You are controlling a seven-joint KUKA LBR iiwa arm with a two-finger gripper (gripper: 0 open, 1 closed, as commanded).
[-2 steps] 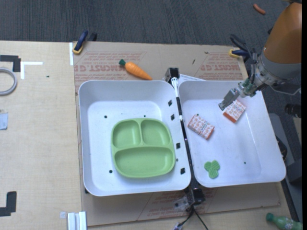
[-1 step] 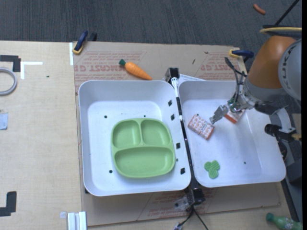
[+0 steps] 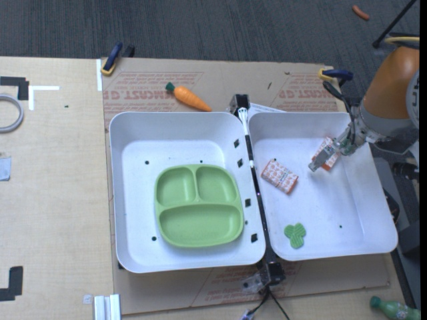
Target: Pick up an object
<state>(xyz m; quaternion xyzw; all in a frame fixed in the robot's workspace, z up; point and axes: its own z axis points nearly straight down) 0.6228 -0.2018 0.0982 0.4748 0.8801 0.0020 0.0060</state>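
Green leaf (image 3: 294,235) lay nearest, beside a small packet (image 3: 279,177). Both looked light; the stiff packet's long edges seemed easiest. Whether the claw (image 3: 325,159) held anything was unclear.

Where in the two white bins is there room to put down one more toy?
In the right bin, the floor is bare between the patterned packet, the green leafy piece and the right wall. In the left bin, the green divided plate crowds the middle, leaving a bare strip along the far wall. The gripper crowds the right bin's far corner.
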